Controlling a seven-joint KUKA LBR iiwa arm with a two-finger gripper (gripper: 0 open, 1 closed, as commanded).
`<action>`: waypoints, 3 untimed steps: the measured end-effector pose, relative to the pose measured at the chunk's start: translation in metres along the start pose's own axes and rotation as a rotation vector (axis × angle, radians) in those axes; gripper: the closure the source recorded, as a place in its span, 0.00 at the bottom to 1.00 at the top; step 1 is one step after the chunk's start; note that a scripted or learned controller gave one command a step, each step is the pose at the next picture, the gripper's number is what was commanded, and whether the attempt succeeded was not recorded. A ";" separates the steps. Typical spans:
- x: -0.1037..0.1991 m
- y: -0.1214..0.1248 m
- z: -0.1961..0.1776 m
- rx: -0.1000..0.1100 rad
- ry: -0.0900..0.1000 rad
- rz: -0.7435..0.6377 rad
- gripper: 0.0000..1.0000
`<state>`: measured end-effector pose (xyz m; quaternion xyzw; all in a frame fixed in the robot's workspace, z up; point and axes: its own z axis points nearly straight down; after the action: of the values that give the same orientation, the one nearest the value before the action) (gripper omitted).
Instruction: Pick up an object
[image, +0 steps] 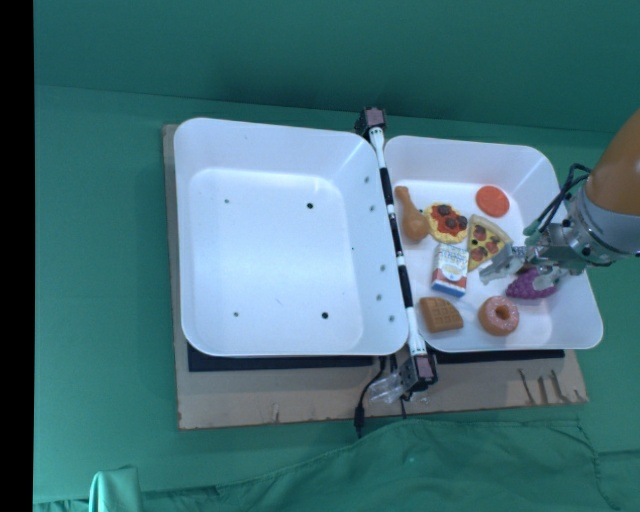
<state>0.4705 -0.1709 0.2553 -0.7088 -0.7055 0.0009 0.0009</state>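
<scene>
The right bin (560, 330) holds several toy foods: a chicken drumstick (409, 212), a round pizza (446, 222), a pizza slice (486, 240), a red disc (492, 200), a small carton (451, 270), a waffle (439, 314), a glazed donut (498, 316) and a purple bunch of grapes (528, 287). My gripper (522, 263) hangs over the bin's right half, just above the grapes and right of the pizza slice. Its fingers (499, 268) are spread, with nothing between them.
The left bin (200, 150) lies beside the right one, parted by a black-and-white rod (392, 235). Both rest on a cardboard sheet (480, 385) on green cloth. The arm (612, 200) reaches in from the right.
</scene>
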 end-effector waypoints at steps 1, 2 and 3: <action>-0.011 0.003 0.054 0.002 0.000 0.002 0.00; -0.014 0.005 0.070 -0.010 -0.002 0.001 0.00; -0.016 0.008 0.057 -0.026 -0.011 0.005 1.00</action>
<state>0.4782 -0.1869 0.1986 -0.7103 -0.7038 -0.0044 -0.0124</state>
